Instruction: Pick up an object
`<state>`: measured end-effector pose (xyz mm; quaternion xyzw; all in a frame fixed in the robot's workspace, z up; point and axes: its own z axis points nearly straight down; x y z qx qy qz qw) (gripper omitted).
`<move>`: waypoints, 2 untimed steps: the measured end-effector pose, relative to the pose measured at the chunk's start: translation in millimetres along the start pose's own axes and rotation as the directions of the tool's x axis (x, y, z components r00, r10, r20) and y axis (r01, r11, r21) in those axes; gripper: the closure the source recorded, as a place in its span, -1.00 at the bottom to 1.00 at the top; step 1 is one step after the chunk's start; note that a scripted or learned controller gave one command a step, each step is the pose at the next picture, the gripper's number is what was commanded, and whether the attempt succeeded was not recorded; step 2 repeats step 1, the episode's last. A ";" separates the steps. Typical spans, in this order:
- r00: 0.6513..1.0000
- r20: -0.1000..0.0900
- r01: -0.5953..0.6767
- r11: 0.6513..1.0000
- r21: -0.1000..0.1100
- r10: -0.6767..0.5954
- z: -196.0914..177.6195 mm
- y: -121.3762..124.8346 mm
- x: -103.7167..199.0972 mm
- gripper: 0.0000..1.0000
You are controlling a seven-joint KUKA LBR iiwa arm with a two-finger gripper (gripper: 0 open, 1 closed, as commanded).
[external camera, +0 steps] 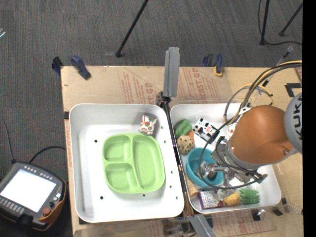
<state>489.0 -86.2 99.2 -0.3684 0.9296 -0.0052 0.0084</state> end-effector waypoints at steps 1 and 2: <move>1.000 -0.003 -0.029 1.000 -0.002 0.029 3.9 -3.3 -1.4 -1.00; 1.000 -0.003 -0.029 1.000 -0.002 0.029 3.9 -3.3 -1.4 -1.00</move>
